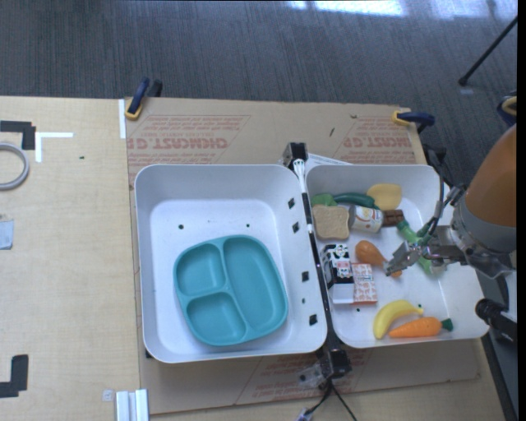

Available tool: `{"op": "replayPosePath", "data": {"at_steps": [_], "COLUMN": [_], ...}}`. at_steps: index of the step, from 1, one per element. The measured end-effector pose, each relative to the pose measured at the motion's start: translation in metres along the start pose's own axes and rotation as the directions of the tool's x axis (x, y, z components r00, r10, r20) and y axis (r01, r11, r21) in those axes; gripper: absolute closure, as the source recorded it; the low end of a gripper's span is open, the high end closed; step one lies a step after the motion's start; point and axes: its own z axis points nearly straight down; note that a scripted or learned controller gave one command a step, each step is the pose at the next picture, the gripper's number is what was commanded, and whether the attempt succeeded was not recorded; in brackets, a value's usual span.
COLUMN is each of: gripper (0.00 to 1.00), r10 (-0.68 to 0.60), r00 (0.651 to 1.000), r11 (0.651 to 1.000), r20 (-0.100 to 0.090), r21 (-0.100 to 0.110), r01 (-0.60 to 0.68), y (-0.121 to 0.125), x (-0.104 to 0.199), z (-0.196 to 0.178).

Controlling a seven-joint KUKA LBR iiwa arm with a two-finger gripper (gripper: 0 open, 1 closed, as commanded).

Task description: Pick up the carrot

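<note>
Carrot [416, 328] is lying below the hand [403, 260], beside the banana [393, 316]; hand, hovering with nothing between its fingers, should be descending straight over the carrot's middle

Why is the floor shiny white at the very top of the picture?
In the camera view, that is glare: light bouncing off the dark floor. The white bins look bright and evenly lit, with soft shadows; the carrot looks sharp, the gripper a bit blurry.

Grey arm [485, 234] with orange band, dark metal 2-finger gripper [404, 259].
</note>
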Motion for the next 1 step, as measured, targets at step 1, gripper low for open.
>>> {"op": "replayPosePath", "data": {"at_steps": [1], "gripper": [0.00], "r10": [-0.262], "r00": [0.965], "r11": [0.965], "r20": [-0.001], "r21": [0.001], "r01": [0.262], "y": [-0.0008], "x": [-0.0099], "z": [0.0725]}}
